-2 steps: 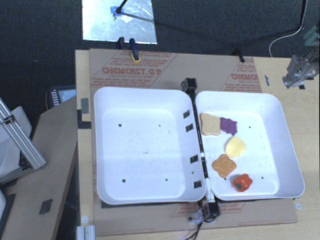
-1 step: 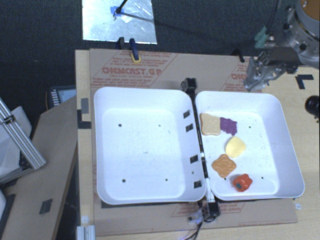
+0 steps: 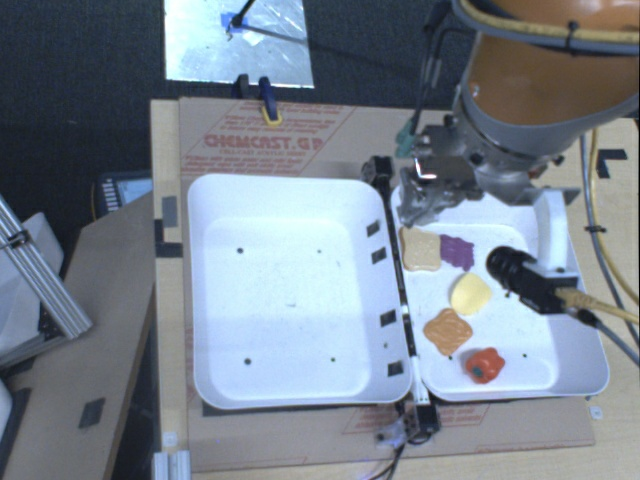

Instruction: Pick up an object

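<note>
I find the hand (image 3: 425, 200) low at the right bin's (image 3: 585, 373) far-left corner; I cannot tell its state. Just below it lies a tan slice (image 3: 421, 250), beside a purple piece (image 3: 457, 252). I advise a centred, vertical descent. Farther off: yellow piece (image 3: 471, 294), orange waffle (image 3: 447, 331), red pepper (image 3: 484, 365). Left bin (image 3: 215, 193) alongside.

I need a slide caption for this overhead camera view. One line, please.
KUKA arm's tool poised over the right bin's far-left corner, near a tan bread-like piece, purple piece, and other small toy items.
</note>
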### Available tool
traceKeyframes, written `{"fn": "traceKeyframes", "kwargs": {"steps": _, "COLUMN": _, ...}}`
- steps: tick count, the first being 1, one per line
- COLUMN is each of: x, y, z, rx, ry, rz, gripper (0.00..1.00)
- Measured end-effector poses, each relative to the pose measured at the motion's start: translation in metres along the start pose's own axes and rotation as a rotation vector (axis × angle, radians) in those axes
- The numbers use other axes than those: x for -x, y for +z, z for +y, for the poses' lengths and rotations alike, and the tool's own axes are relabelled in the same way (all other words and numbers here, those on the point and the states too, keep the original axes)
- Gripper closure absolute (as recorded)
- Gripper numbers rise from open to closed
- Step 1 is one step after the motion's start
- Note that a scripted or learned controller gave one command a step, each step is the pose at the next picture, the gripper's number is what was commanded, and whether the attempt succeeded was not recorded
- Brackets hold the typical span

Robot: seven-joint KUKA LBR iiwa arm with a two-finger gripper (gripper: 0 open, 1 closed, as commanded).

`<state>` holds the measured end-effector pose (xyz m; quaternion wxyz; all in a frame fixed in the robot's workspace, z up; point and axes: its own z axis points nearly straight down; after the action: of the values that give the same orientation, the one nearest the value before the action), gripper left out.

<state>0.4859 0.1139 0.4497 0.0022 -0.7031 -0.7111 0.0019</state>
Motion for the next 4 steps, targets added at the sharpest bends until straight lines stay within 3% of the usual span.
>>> {"fn": "traceKeyframes", "kwargs": {"steps": 1, "x": -0.005, "y": 0.052, "z": 0.048, "rx": 0.005, "ry": 0.011, "rz": -0.001, "gripper": 1.0}}
{"fn": "traceKeyframes", "kwargs": {"steps": 2, "x": -0.006, "y": -0.04, "z": -0.001, "rx": 0.016, "ry": 0.005, "rz": 0.003, "gripper": 1.0}}
{"fn": "traceKeyframes", "kwargs": {"steps": 3, "x": -0.082, "y": -0.077, "z": 0.001, "rx": 0.012, "ry": 0.0, "rz": 0.004, "gripper": 1.0}}
{"fn": "traceKeyframes", "kwargs": {"steps": 4, "x": -0.08, "y": 0.031, "z": 0.046, "rx": 0.0, "ry": 0.012, "rz": -0.003, "gripper": 1.0}}
